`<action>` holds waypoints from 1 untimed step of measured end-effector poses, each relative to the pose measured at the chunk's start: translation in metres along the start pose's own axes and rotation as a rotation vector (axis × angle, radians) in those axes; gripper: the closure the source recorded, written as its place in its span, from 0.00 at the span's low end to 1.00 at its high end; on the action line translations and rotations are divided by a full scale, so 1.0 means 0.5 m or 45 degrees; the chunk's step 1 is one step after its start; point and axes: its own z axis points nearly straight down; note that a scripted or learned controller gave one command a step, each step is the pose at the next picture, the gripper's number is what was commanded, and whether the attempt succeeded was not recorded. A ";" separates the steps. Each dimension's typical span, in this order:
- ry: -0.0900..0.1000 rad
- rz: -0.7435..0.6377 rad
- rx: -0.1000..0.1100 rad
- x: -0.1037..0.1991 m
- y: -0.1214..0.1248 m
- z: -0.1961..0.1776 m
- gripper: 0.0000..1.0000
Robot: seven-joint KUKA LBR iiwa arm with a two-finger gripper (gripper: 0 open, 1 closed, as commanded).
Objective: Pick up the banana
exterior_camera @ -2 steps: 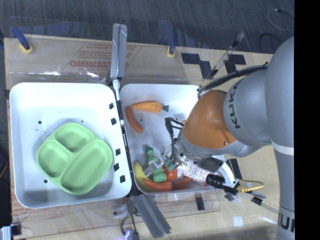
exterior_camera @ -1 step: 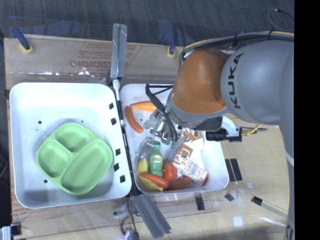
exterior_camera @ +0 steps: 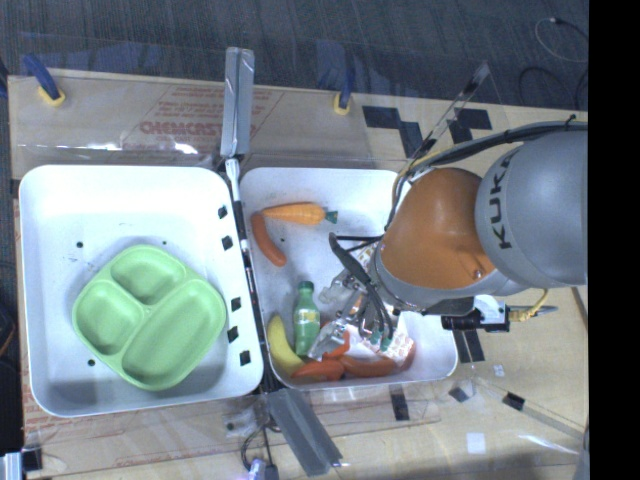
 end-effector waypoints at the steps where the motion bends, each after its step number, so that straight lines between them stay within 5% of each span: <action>1: -0.002 -0.006 -0.001 -0.002 0.002 -0.020 1.00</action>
